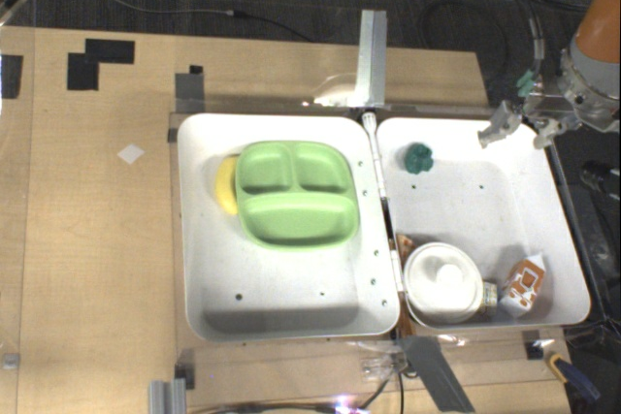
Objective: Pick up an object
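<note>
We saw a pale wooden desk [87, 247] carrying two shallow white bins side by side. The left bin [209, 286] and the right bin [563, 247] touched along their inner rims. A metal upright [373, 58] stood on the desk just behind their junction. Black marks [97, 61] lay on the desk's far left part, with a small pale square [130, 153] near them.

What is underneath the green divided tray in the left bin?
A yellow object sticks out from under the left edge of the green tray, which rests in the left bin. Most of the yellow object is covered, so its shape cannot be told.
</note>
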Controlling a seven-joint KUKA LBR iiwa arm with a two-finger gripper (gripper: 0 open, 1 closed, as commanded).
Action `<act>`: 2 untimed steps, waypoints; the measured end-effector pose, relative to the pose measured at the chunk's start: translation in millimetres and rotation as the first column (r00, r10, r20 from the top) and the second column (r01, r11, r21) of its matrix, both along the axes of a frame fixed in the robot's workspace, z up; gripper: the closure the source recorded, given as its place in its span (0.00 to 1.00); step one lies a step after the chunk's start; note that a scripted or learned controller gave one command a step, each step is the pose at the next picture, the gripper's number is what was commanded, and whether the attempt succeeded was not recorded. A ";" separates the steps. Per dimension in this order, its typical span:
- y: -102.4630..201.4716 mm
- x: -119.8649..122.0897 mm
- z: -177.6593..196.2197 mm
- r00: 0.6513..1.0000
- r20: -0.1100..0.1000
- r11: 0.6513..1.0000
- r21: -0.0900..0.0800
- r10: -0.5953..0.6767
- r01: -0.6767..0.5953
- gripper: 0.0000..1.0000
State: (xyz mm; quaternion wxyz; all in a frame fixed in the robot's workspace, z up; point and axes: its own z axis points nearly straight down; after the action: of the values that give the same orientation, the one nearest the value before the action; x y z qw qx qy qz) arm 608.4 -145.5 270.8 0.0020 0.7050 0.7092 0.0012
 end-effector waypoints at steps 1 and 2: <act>56.4 -26.4 -127.3 0.987 -0.002 0.987 0.001 0.159 -0.159 0.00; 38.9 42.3 -180.5 0.979 0.000 0.979 0.000 0.205 -0.205 0.00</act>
State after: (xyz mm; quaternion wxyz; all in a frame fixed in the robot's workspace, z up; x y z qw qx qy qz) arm 650.7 -106.6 90.3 0.0018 0.6281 0.7781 0.0015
